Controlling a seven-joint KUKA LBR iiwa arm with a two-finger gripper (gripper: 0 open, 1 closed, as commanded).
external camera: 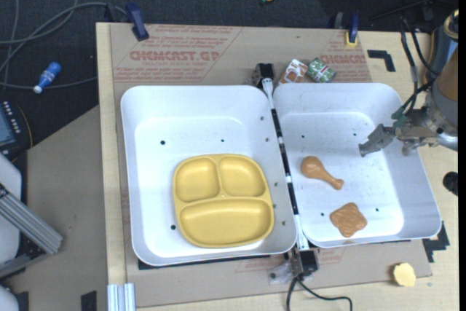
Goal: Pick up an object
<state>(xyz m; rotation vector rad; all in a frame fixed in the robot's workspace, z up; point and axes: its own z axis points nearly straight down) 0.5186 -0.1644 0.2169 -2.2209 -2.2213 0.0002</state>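
Counter (196, 54), cardboard-topped, printed red. Bearing: two white bins side by side, left bin (145, 120), right bin (378, 102); crumpled wrappers (309, 71) behind; yellow piece (404, 274) at front right corner.

Blue bottle (48, 75) on dark floor at left; yellow lump (403, 274) on bench at lower right.

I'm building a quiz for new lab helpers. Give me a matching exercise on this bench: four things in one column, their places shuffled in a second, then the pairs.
Things:
1. yellow three-compartment plastic tray
2. tan toy chicken drumstick
3. small blue-and-white bottle
4. pale yellow lump

Places:
A. dark floor left of the bench
B. left white bin
C. bench surface by the right bin's near corner
D. right white bin

Pairs: 1-B, 2-D, 3-A, 4-C
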